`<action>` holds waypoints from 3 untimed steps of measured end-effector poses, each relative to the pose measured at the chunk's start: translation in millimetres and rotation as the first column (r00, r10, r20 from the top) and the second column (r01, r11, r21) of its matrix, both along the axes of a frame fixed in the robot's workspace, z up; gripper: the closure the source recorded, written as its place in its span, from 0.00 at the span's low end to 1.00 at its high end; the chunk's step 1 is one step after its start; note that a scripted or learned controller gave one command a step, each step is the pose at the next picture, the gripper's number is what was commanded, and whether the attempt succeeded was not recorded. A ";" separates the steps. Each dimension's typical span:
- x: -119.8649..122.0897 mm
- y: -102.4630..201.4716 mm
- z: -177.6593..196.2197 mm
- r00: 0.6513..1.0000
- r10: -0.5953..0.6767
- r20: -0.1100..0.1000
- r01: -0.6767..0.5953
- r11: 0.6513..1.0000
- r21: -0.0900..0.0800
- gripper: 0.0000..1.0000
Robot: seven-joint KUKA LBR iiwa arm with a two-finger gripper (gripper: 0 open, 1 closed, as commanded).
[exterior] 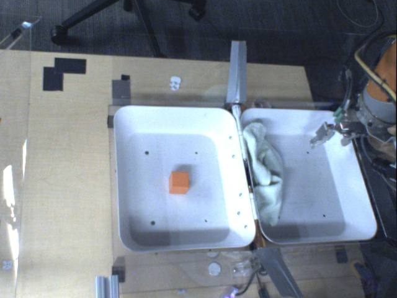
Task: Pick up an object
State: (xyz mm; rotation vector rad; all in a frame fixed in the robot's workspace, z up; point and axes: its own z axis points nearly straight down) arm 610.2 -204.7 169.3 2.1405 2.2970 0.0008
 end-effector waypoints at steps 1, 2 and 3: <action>35.3 0.3 -81.5 0.999 0.044 0.007 -0.044 0.999 -0.003 0.00; 37.8 1.8 -69.0 0.999 0.050 0.013 -0.050 0.999 -0.005 1.00; 33.9 66.8 1.3 1.000 0.030 0.005 -0.030 1.000 0.000 1.00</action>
